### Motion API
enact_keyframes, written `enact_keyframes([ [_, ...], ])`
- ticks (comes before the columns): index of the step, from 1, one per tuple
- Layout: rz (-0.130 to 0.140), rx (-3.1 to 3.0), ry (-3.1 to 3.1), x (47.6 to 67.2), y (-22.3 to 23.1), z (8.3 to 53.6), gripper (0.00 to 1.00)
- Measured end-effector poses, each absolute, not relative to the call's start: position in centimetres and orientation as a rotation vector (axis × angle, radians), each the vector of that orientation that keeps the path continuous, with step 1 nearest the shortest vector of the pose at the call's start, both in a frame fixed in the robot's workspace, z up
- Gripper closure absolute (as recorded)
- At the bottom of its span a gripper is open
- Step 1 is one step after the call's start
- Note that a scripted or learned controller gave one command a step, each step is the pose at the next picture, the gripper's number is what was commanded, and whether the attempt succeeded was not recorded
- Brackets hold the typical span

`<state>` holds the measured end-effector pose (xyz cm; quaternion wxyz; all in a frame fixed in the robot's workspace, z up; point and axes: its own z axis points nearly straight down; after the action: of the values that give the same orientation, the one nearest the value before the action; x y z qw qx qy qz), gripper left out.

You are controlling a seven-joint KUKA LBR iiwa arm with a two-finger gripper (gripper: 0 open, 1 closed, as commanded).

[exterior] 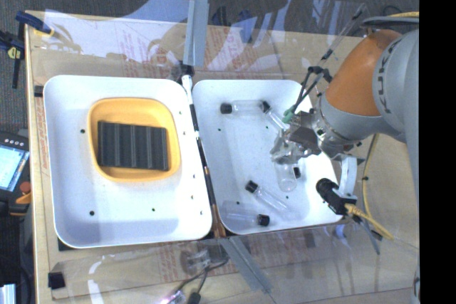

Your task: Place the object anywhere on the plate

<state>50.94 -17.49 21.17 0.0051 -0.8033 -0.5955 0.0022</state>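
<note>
Bins sit side by side on the bench: the left bin (64,217) holds a yellow plate (107,114) with a dark ribbed block (134,146) on it. In the right bin (214,153) clear tubes with black caps lie scattered: one tube (244,107) near twelve o'clock, another tube (262,195) toward six, a third tube (246,217) at the bottom rim. At three o'clock the gripper (288,152) hangs low over the bin; whether it clasps anything, I cannot tell.
</note>
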Motion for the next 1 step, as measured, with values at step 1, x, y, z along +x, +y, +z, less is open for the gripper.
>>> enact_keyframes([
  [1,0.002,-2.412,-2.008,53.17,-14.38,26.1,1.0],
])
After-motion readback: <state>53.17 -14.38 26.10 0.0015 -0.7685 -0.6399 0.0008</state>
